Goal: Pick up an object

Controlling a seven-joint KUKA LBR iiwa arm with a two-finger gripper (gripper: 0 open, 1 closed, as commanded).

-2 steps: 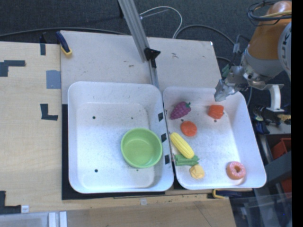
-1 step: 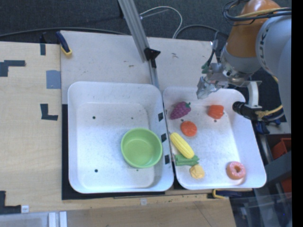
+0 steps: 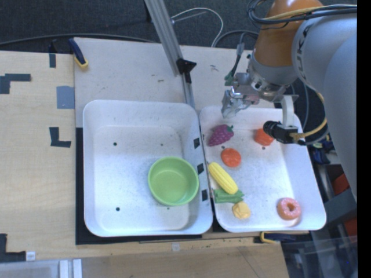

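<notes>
Fingers (image 3: 232, 109) apart, above one grape bunch (image 3: 220, 135)

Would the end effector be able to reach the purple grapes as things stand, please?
Probably yes: the end effector hangs just above the grapes, which lie apart from the tomato and corn, nothing covering them.
</notes>
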